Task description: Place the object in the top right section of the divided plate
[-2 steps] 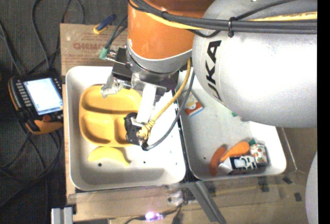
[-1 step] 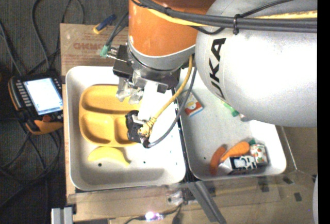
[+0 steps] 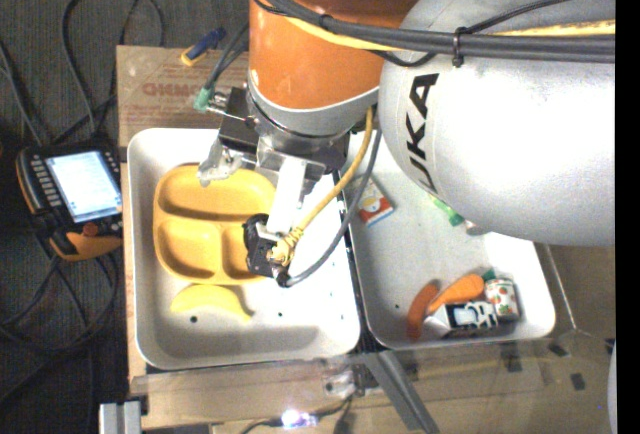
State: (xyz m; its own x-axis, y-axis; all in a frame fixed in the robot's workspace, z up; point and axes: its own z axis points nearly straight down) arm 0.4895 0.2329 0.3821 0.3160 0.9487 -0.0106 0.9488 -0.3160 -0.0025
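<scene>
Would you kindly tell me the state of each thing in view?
Plate: flat in the left bin, partly under the arm.
Banana: lying in the left bin, outside the plate.
Carrot: lying in the right bin, beside the carton.
Carton: lying in the right bin's corner.
Handheld screen: lit.
Gripper: above the plate.

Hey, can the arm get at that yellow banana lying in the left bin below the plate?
Probably yes. The banana lies uncovered on the floor of the left bin, beside the divided plate, and the arm hangs right above that bin.
</scene>
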